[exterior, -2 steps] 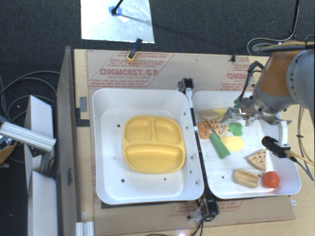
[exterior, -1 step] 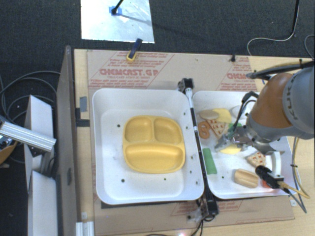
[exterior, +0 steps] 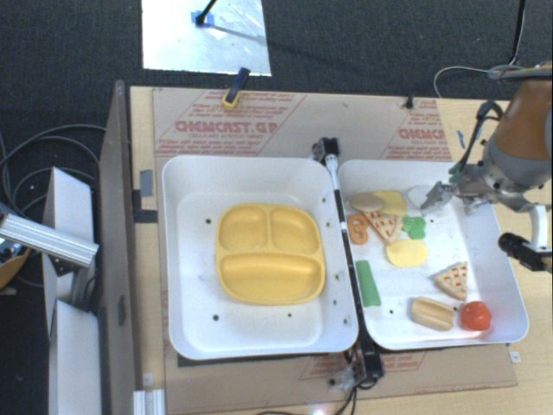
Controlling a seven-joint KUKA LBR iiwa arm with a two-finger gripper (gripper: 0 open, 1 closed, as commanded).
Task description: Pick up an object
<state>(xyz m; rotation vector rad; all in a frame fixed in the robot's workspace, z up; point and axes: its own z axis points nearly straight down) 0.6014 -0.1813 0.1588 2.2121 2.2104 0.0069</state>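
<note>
Tool [exterior: 436, 194] hangs over the far part of the right bin [exterior: 510, 305], nothing between its fingers; whether they are spread or closed cannot be told. Candidate objects lie in that bin: a green piece [exterior: 415, 226] just beside the tool, a pizza slice [exterior: 383, 226] and a yellow disc [exterior: 406, 253] nearer the divider, a tomato [exterior: 474, 316] at the near corner. Recommended: choose the isolated tomato or the disc, descend vertically, close fully before lifting. The left bin [exterior: 186, 258] holds a yellow tray [exterior: 269, 253]. Desk [exterior: 285, 119] is covered with printed board; dark carpet lies beyond.
</note>
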